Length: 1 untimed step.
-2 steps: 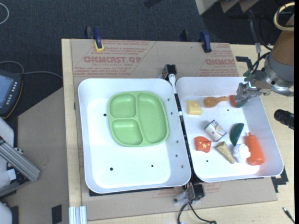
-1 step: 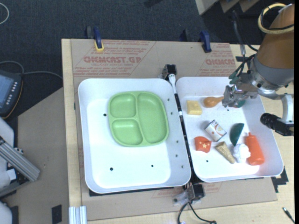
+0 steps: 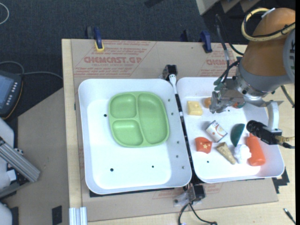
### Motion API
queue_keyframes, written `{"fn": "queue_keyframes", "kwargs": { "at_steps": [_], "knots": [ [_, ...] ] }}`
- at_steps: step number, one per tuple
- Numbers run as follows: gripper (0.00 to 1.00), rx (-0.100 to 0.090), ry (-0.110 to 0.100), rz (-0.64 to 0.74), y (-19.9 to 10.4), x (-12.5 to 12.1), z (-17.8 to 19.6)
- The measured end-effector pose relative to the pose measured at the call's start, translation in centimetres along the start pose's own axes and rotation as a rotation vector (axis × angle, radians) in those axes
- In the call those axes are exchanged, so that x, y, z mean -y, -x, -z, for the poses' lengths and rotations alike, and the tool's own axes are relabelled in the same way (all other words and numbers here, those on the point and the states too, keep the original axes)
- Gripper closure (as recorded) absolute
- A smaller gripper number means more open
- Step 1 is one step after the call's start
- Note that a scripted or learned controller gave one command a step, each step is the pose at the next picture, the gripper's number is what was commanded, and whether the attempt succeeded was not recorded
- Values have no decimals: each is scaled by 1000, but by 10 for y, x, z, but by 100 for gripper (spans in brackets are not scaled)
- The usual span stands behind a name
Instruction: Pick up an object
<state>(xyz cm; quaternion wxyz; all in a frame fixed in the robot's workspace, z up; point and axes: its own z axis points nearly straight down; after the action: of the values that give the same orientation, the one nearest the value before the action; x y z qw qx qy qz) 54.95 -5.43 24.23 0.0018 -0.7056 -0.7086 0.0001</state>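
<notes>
One fixed overhead camera looks down, slanted, on both bins (image 3: 89, 125).

small toys (image 3: 216, 131) scattered in the right bin (image 3: 201, 172).

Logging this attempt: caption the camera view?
End effector above right bin near yellow block; green divided plate in left bin.

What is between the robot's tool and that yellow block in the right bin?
Nothing visible. The tool hangs over the right bin, just right of the yellow block, with bare white floor between them. The small can lies nearer the camera, out of the way.
</notes>
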Motion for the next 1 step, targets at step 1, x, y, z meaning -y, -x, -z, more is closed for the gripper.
{"fn": "queue_keyframes", "kwargs": {
  "at_steps": [1],
  "knots": [
    [100,0,-3,0,-45,25,-20]
  ]
}}
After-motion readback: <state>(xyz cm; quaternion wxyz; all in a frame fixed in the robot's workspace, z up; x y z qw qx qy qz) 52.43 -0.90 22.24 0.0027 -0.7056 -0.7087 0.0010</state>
